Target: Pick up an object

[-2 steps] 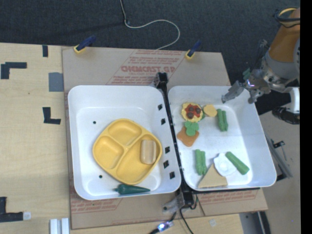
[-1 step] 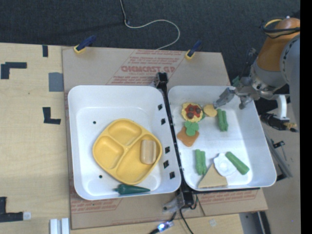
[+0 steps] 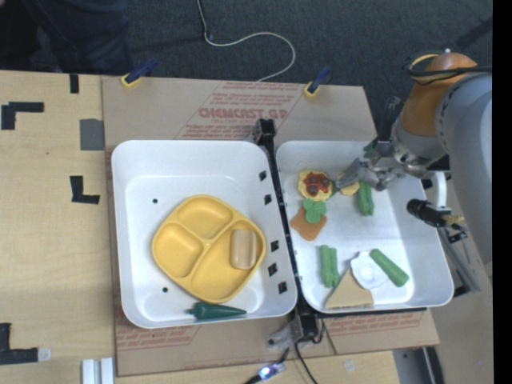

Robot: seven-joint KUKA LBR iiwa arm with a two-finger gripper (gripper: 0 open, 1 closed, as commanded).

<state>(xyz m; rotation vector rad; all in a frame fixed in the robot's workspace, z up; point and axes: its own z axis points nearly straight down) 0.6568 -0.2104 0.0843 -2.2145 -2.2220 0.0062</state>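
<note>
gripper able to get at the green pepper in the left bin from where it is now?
Probably, but not directly. The gripper sits low in the right bin; the green pepper lies against the left bin's near wall, beside the yellow plate. It must clear the rims, and the wall crowds one side.

A robotics lab: an industrial arm (image 3: 460,126) enters at 3 o'clock over a tabletop (image 3: 48,238) marked with black tape, cardboard (image 3: 232,110) clamped beneath two white bins (image 3: 128,166) of toy food.
</note>
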